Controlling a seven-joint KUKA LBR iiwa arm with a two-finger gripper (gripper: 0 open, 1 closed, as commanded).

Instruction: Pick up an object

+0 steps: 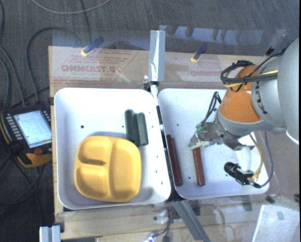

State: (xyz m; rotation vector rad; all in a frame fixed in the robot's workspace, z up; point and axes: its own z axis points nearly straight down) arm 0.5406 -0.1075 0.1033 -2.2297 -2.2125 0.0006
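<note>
Two dark red sticks lie in the right bin [191, 105]. One stick [173, 160] runs along the bin's left wall. The other stick [199, 169] lies near the middle, pointing toward the front edge. My gripper [200, 139] hangs over the far end of this middle stick, at or just above it. The grey arm with its orange band [238, 105] reaches in from the right and covers the bin's right part. In the left bin [70, 105] sit a yellow divided tray [108, 168] and a dark green block [136, 127].
A black cable fitting [238, 172] hangs below the wrist near the right bin's front right corner. The bins' shared wall [160, 130] runs between the green block and the left stick. A teach pendant [27, 130] lies left of the bench.
</note>
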